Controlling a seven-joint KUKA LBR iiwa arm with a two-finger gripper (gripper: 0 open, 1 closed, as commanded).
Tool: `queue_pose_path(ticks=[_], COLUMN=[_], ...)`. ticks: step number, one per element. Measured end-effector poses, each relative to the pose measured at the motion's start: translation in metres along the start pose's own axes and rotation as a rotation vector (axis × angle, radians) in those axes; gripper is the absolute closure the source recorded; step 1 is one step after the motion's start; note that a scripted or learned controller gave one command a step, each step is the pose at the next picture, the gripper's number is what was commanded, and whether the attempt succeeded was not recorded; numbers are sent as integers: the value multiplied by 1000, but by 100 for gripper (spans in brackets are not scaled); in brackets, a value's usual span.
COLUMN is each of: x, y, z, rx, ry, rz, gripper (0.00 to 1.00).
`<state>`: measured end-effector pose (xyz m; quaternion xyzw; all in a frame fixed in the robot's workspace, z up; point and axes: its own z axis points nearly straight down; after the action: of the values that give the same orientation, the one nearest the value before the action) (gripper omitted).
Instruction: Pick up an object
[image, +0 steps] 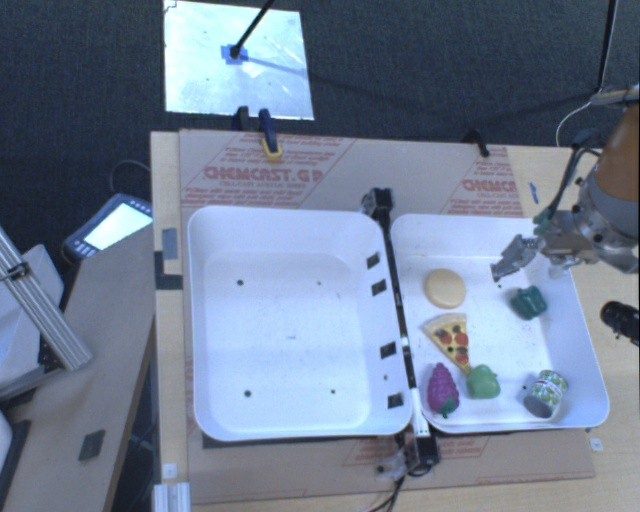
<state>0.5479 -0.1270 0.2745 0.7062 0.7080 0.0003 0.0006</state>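
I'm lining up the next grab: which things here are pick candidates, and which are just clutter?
Pick candidates, right bin:
round cookie
pizza slice
purple grapes
green pepper
dark green toy
small can

Clutter:
left bin
yellow clamp
tablet

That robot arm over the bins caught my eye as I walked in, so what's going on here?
The grey arm reaches in from the right, with its claw over the right bin, above the toys and touching none. Under it lie a tan cookie, a pizza slice, purple grapes, a green pepper, a dark green piece and a small can. Nothing has been picked up yet.
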Motion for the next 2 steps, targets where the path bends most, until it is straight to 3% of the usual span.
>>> queue_pose_path(ticks=[1, 2], x=[62, 112], y=[-7, -13], z=[80, 91], rx=[6, 2], ry=[4, 3], rz=[-6, -7], gripper=[0, 0])
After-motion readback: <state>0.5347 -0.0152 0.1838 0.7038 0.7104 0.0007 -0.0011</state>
